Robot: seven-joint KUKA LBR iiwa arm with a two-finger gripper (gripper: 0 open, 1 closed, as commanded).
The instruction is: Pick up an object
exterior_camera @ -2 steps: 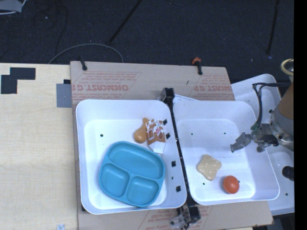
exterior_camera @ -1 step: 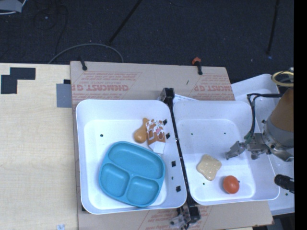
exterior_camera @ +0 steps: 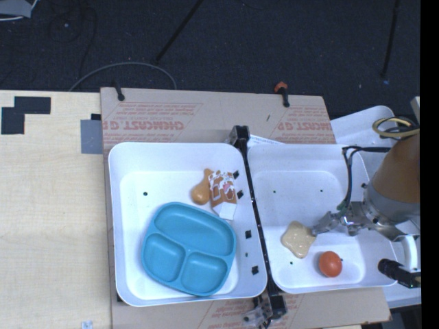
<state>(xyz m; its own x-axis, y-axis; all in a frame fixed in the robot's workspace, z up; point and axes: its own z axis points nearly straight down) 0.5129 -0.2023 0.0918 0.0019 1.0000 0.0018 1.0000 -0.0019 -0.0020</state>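
In the right bin (exterior_camera: 302, 177) lie a pale beige bread-shaped piece (exterior_camera: 297, 240) and a small red tomato-like ball (exterior_camera: 330, 264) near the front wall. My gripper (exterior_camera: 322, 225) reaches in from the right, low over the bin floor. Its tip is just right of and above the beige piece, touching it or nearly so. The red ball lies a little in front of the gripper, apart from it. Nothing is visibly held.
The left bin (exterior_camera: 130, 184) holds a blue divided plate (exterior_camera: 188, 249) and a brown and orange toy cluster (exterior_camera: 215, 187) against the middle divider (exterior_camera: 248, 204). Cardboard lies under both bins. The arm's orange band (exterior_camera: 405, 170) hangs over the right bin's right side.
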